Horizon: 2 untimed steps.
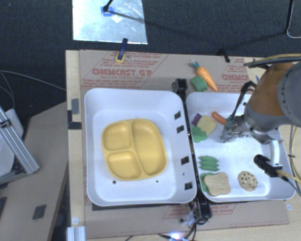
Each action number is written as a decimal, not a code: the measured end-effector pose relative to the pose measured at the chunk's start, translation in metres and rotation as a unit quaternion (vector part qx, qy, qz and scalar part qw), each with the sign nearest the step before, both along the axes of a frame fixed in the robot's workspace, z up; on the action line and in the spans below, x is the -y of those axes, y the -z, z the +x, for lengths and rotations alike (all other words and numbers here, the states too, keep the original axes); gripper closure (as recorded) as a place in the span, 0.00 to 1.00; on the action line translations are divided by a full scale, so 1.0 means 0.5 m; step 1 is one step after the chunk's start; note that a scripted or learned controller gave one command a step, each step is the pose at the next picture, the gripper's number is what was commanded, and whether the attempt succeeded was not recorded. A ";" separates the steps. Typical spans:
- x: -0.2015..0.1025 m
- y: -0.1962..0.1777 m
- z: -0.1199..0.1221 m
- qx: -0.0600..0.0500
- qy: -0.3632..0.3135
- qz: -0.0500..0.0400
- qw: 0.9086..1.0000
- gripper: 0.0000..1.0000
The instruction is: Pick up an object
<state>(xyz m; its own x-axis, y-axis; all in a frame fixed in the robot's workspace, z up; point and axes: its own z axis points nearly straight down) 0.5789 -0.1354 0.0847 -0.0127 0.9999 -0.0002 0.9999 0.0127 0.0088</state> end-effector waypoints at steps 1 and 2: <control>-0.061 0.002 -0.147 -0.007 0.006 0.002 1.000 1.00; -0.213 -0.211 -0.096 0.001 0.000 0.001 1.000 1.00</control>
<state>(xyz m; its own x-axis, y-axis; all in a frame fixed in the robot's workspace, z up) 0.5311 -0.0292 0.1904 -0.0126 0.9999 0.0015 0.9999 0.0126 0.0118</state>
